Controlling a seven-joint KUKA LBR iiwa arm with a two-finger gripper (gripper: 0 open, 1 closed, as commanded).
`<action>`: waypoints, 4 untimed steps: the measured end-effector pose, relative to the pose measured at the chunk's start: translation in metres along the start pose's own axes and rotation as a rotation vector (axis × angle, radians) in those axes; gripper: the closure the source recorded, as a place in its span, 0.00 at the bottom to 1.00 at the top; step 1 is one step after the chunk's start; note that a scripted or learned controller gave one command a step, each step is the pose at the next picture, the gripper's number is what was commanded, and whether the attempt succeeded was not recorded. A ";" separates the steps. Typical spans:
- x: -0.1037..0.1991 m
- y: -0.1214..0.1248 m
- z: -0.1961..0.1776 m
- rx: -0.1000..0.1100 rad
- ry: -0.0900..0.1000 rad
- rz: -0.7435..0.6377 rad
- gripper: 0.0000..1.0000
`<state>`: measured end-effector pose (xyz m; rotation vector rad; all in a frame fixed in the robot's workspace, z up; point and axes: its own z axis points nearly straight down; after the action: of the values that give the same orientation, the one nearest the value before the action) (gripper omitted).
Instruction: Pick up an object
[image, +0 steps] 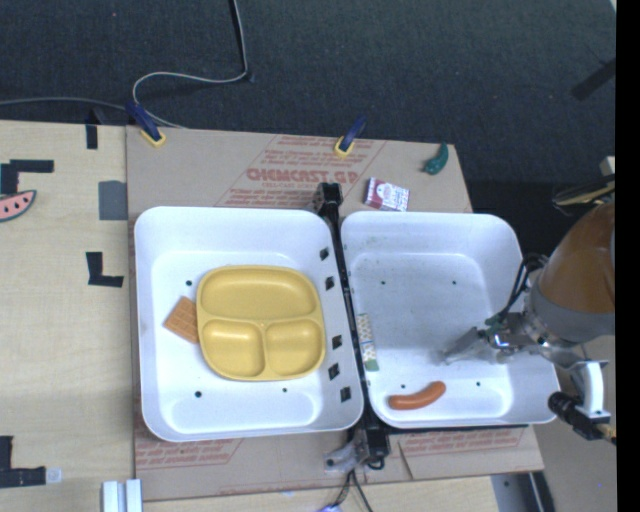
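Below, cardboard bench (420, 180), two white bins (160, 300)

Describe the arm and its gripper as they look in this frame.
The arm is grey with a broad orange band above the wrist. Dark cables loop along its left side. The gripper ends in slim grey metal fingers.

From my feed, both white bins (420, 238) look like smooth moulded plastic with a soft sheen. The yellow divided plate (262, 322) reads as matt plastic. Under them I see printed brown cardboard (290, 175) — dull, papery — on a pale, wood-look bench (60, 330). The sausage (416, 397) looks slightly glossy.
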<state>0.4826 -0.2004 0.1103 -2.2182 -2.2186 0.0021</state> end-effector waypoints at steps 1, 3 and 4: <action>0.000 0.000 -0.010 -0.001 0.000 0.000 1.00; 0.027 0.072 0.023 -0.009 -0.002 -0.003 0.00; 0.036 0.146 0.023 -0.010 -0.005 -0.002 0.00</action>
<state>0.6286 -0.1644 0.0867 -2.2233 -2.2287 -0.0043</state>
